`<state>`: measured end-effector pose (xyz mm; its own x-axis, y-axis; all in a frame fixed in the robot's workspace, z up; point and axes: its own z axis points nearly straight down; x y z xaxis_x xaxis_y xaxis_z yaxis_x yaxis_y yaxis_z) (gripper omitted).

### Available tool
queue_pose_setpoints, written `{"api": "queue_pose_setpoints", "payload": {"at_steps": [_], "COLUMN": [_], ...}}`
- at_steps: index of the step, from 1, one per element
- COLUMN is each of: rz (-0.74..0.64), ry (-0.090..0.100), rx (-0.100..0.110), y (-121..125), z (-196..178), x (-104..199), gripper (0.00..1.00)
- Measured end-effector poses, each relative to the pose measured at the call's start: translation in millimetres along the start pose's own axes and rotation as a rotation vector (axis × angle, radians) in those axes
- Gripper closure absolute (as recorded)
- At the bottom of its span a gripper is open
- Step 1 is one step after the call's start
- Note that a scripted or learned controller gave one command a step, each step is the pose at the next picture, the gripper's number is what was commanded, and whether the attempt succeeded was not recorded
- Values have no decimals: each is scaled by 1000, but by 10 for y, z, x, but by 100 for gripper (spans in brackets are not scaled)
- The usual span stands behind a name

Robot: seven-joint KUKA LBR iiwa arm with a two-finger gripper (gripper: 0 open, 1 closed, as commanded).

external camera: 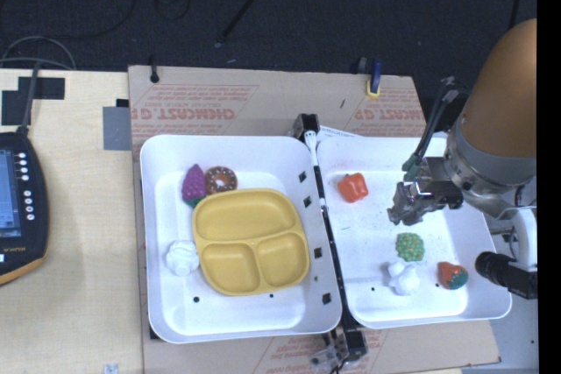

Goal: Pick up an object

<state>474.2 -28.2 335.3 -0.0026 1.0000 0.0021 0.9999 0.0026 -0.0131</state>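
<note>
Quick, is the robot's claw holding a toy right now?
Gripper: cannot be told. It hangs just above the green toy in the right bin.

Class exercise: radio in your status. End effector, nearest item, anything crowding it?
End effector low over right bin, holding nothing visible. Green toy just below it. White toy and red toy nearby.

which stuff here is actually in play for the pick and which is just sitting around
In play, right bin: gripper, green toy just below it, orange pepper, white toy, strawberry.

Sitting around, left bin: yellow tray, donut, purple toy, white piece.
</note>
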Motion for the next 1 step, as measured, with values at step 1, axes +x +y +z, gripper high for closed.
{"api": "queue_pose_setpoints", "payload": {"at_steps": [1], "rz": [2], "ry": [-2], "rx": [-12], "y": [99], "z": [-228], "x": [106], "gripper": [100]}}
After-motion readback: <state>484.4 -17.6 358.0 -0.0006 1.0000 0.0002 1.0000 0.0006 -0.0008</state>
